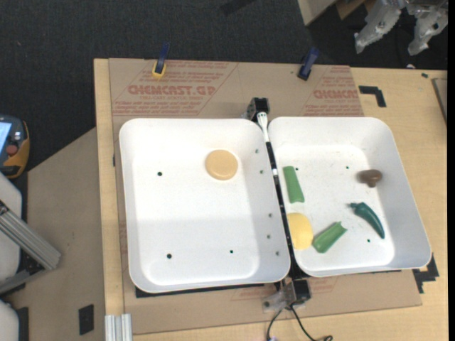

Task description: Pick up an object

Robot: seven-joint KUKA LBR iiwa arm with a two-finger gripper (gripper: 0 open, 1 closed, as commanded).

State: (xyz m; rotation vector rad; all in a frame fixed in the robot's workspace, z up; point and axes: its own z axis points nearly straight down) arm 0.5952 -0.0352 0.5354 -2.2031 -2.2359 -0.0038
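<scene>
the two shallow white plastic bins sit side by side on a brown cardboard sheet (213, 84) printed with red lettering, which two small clamps pin down along its far edge, a yellow one (160, 67) and a blue one (308, 64), presumably so the sheet cannot shift when the arm works. a black clip (257, 109) at the far end of the seam and another fitting at the near end appear to hold the bins together. the left bin (142, 226) contains one round, flat, pale yellow disc (222, 165), lying apart from every wall. the right bin (387, 148) contains the other candidates: a straight light green stick (292, 184) just beside the shared wall, a rounded yellow lump (299, 230) touching the near end of that wall, a short green cylinder (329, 236) lying tilted beside the lump and touching it, a dark green curved pepper-like piece (367, 217), and a small brown rounded piece (370, 177) near the right wall. nothing is lifted; every object rests on a bin floor. the grey two-finger gripper (398, 20) hangs well clear of the bins above the upper right corner of the scene, and from here i cannot tell how its pincer stands. judged from this, the pick has not begun. the disc, standing alone, looks the easiest target; the lump and cylinder, being in contact, may disturb one another. the bench stands over dark carpet (106, 13), with pale metal framing (25, 236) at the left.
</scene>
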